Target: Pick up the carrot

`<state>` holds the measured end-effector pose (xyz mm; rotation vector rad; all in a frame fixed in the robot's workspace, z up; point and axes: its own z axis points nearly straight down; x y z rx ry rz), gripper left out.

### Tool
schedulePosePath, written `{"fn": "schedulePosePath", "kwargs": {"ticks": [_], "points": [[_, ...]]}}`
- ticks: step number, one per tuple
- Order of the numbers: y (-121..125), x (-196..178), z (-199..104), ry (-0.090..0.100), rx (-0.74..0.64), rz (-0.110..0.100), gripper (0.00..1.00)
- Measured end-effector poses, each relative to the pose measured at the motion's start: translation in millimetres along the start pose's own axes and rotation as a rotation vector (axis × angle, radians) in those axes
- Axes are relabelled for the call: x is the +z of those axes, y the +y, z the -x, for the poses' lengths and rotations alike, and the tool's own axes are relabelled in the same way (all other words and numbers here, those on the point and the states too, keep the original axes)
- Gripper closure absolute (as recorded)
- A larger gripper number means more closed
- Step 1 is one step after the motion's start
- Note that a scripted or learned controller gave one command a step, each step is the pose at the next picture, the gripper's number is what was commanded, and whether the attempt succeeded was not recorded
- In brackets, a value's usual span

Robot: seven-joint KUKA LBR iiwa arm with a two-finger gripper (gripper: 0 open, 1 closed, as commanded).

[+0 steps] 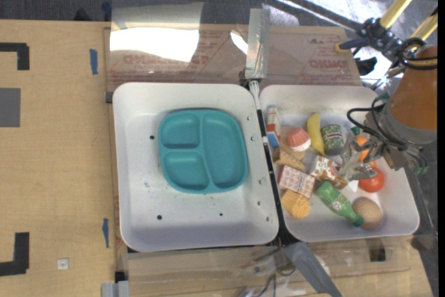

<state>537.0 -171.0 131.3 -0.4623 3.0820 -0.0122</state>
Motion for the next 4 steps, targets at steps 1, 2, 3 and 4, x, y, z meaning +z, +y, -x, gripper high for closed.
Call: {"fn": "schedulePosePath", "kwargs": {"ticks": [1, 2, 3, 4], "points": [[46.9, -92.6, -19.5, 0.008, 0.003, 0.004, 1.0], [34.4, 26.5, -14.7, 0.014, -0.291, 0.011, 1.0], [-8.3, 41.2, 9.6, 0.007, -0.56, 0.008, 1.0], [29.3, -42.3, 10.5, 0.007, -0.594, 0.008, 1.0]]}}
